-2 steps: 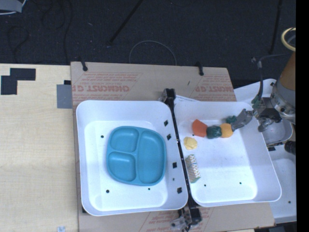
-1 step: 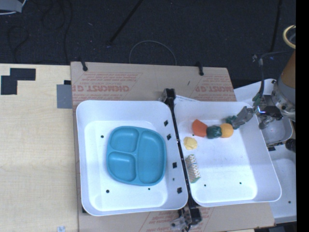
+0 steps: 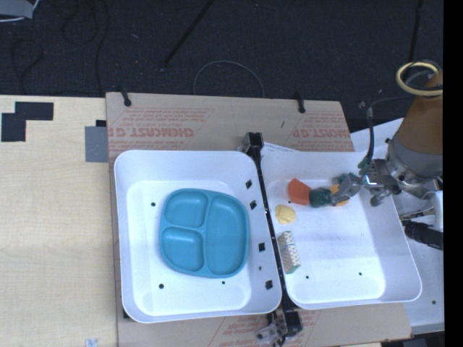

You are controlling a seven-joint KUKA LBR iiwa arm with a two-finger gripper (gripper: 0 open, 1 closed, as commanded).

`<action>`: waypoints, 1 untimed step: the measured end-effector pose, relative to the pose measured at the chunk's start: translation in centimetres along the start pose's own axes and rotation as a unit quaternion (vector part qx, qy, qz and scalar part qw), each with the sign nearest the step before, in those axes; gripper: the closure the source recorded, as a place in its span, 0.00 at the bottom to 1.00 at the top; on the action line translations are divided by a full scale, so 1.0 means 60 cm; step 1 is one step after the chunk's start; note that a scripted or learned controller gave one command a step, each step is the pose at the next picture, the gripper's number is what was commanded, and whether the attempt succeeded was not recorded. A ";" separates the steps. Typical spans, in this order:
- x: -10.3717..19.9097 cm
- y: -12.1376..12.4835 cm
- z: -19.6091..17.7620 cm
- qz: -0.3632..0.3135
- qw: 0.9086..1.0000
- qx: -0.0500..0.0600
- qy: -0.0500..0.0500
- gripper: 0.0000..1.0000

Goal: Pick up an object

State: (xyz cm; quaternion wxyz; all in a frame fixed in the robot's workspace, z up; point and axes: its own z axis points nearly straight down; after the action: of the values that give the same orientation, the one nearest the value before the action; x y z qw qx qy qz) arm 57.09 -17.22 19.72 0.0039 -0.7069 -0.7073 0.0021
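Observation:
The right bin holds several small items. An orange-red block lies near its far left, with a dark green piece just to its right and a small orange-yellow bit beside that. A yellow lump sits below the block, and a pale ribbed object lies along the bin's left wall. My gripper hangs low over the far right part of this bin, right next to the green piece and the orange-yellow bit. Nothing shows as held in it.
The left bin holds a blue divided plate. A black divider runs between the two bins. The arm's grey body with its orange band stands over the right bin's far right corner. Cables lie by the right rim.

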 end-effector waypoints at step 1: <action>-0.004 -0.004 0.074 0.000 1.000 -0.001 0.000 0.00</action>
State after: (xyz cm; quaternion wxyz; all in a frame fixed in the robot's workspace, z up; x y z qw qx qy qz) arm 56.80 -17.44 15.29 0.0033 -0.7072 -0.7070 0.0018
